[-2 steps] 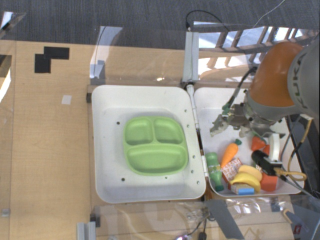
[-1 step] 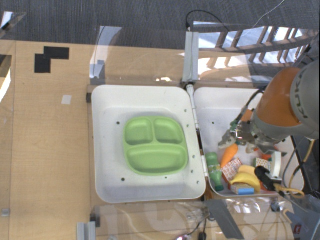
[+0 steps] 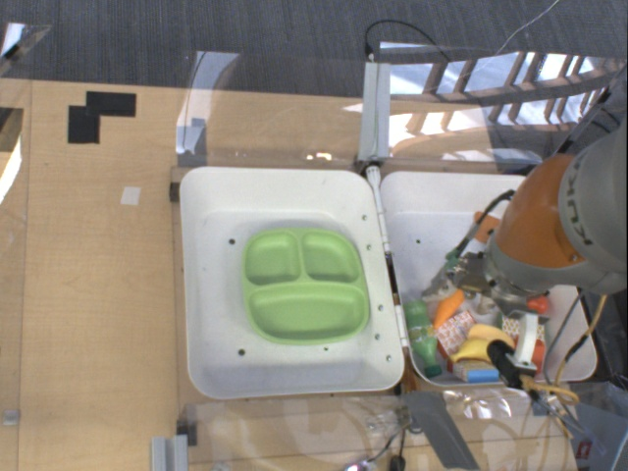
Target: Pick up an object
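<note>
Arm bends low over cluttered right bin, seemingly.

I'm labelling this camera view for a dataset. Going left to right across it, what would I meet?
Black mark → left bin → green tray → divider rail → green items at the right bin's left wall → carrot → banana → arm.

Single fixed camera, mounted above worktop, looking down at slant. Moderate distance: both white bins in frame, left bin near centre, right bin toward right edge. Dark carpeted floor along top. Arm enters from right, large in frame.
</note>
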Motion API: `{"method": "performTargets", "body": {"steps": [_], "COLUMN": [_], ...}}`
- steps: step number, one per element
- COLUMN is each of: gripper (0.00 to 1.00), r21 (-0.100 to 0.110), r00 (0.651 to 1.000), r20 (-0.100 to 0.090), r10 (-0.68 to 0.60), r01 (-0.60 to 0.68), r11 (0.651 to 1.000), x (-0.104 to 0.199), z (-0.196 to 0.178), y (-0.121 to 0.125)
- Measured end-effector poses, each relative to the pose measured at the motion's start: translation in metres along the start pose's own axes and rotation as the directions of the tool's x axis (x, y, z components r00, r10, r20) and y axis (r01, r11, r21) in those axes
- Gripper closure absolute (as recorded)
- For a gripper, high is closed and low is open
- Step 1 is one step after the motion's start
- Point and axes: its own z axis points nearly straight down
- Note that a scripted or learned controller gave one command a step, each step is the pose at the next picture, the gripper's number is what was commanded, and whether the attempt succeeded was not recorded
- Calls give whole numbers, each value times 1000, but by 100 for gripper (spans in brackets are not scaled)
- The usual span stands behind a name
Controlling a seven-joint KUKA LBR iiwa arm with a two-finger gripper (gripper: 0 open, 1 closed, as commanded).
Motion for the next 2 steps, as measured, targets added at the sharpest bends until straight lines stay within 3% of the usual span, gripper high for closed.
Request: {"method": "performTargets", "body": {"steps": [1, 2], "gripper": [100, 100], "r21": [-8, 7], "r00": [1000, 995], "r20": [-2, 2], "r10": [0, -97], "r01": [0, 97], "r11": [1000, 995], "x": [1, 36], "z": [-11, -133], "y": [3, 60]}}
